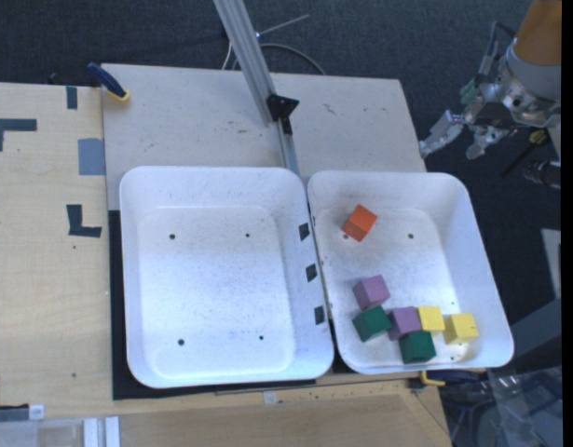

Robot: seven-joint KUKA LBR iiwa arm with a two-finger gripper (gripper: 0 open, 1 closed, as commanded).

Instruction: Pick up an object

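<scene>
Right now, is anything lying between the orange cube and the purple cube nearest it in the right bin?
No. In the camera view, only bare white bin floor separates the orange cube from the purple cube.

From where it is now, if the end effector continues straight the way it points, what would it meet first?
The end effector points left and down, beyond the right white plastic bin's corner. It would probably meet the bench board first, though depth is unclear.

Claw (457, 134) aloft — fingers spread, empty
</scene>
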